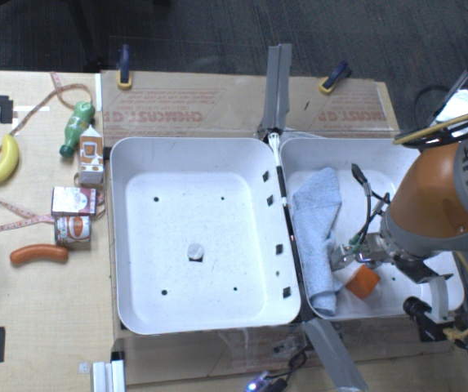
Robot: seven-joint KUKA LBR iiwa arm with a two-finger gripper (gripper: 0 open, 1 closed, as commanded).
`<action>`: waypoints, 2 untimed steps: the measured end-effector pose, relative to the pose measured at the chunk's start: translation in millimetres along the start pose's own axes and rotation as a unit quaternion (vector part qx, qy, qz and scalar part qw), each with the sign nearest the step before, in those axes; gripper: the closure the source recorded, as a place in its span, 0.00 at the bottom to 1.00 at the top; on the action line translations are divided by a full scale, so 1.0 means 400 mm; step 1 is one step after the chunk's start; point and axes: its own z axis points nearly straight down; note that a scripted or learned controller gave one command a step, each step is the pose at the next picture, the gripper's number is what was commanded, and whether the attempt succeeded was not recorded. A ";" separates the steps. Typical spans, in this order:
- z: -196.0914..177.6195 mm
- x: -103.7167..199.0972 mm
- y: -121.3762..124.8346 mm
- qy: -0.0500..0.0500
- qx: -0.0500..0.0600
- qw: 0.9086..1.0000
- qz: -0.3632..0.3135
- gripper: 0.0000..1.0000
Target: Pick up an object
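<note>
Arm [438,194] reaching in from the right, orange band uppermost, wrist bent down over the right bin [397,158]. Hand [349,256] low inside that bin, near its front half, pointing toward the cloth [317,231]. Spread or pressed together: cannot tell, metal parts bunched and partly hidden under the wrist. Orange block [363,281] lying on the bin floor just beside and in front of the hand, not visibly between any gripping parts. Block small, solid orange, roughly boxy, partly tucked under the arm. Cloth pale blue, rumpled, draped lengthwise along the left wall of the right bin, touching or nearly touching the hand. Left bin [135,219] with one small white disc [195,253] near its middle.
</note>
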 end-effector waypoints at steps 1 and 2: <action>-0.022 -0.004 0.001 0.000 0.000 1.000 0.003 1.00; -0.022 -0.004 0.001 0.000 0.000 1.000 0.003 0.00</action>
